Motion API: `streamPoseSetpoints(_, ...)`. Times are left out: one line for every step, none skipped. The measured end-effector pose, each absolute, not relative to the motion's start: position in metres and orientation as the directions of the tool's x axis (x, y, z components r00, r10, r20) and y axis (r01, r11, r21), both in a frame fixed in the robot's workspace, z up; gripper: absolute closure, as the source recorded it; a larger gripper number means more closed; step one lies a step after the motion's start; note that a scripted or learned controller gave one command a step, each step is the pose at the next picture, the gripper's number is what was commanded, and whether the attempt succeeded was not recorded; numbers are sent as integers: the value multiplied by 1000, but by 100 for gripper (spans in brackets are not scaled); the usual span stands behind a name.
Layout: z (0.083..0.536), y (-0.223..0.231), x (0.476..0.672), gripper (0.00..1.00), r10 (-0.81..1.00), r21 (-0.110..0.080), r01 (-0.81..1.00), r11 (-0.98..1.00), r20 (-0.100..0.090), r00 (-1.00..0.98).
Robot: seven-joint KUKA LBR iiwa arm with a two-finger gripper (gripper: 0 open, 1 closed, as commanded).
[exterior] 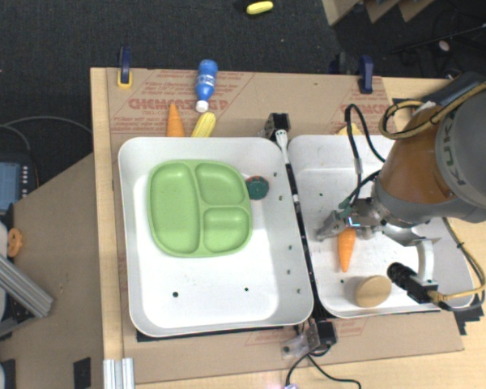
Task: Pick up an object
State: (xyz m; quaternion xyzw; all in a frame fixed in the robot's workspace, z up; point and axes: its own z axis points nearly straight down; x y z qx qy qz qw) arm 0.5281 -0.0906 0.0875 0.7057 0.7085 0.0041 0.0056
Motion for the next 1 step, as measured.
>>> streamPoseSetpoints(95, -92, 524, 100, 1000, 5, 1000, 0, -3, 0)
